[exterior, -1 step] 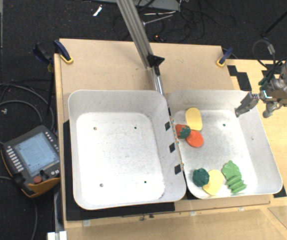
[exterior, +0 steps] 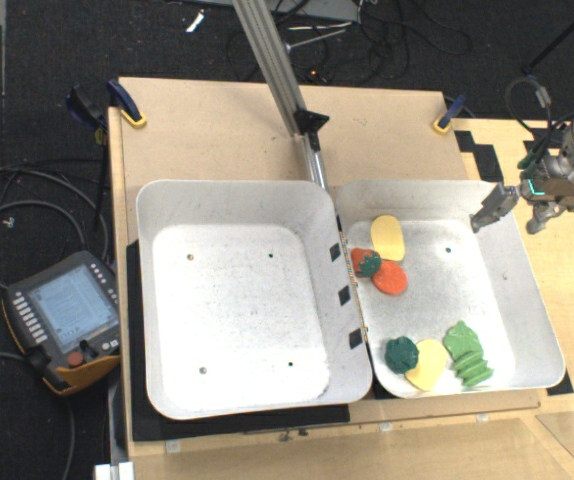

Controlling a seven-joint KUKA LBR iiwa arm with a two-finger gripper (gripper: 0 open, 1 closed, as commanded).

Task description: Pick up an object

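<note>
Over right bin's (exterior: pixel 512 298) far corner, gripper (exterior: pixel 515 213) hovers, jaws apart, empty. Suggest descending onto an isolated item, e.g. yellow piece (exterior: pixel 388 236), avoiding clusters.

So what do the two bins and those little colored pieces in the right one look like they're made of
The bins, left bin and right bin: probably thin white plastic or coated metal, matte, with rounded molded-looking corners and speckled, scuffed floors. The colored pieces, such as the yellow piece, orange piece and light green piece: likely soft foam or rubbery plastic, going by the saturated color, dull surface and rounded lumpy shapes. Too small to be sure.
</note>
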